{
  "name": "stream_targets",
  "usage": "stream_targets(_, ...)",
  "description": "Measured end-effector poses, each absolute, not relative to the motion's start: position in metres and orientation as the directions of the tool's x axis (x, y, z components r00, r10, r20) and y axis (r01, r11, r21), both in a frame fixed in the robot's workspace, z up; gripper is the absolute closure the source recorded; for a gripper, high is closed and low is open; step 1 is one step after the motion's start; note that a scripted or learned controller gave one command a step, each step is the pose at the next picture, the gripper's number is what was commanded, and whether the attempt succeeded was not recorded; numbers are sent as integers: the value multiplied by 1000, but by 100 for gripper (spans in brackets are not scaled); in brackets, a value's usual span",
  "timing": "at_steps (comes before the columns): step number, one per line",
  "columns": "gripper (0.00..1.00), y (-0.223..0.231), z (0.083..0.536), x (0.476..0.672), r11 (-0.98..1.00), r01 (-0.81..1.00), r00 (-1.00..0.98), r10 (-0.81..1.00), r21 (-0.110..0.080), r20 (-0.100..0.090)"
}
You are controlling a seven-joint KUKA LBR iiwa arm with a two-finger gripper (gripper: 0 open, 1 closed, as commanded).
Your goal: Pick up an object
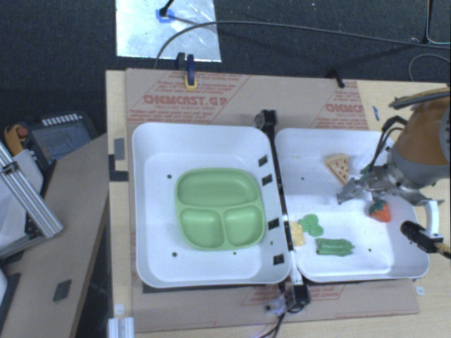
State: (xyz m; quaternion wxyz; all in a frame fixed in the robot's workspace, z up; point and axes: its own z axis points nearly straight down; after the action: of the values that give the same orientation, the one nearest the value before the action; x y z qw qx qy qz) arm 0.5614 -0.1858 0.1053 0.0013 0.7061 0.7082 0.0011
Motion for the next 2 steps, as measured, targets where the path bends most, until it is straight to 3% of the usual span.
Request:
stream_targets(1, 0, -186, 84, 562, 2, 1000, -2, 1000, 0, 0)
stream_targets(2, 100, -186, 96, 563, 2, 1000, -2, 1000, 3, -1)
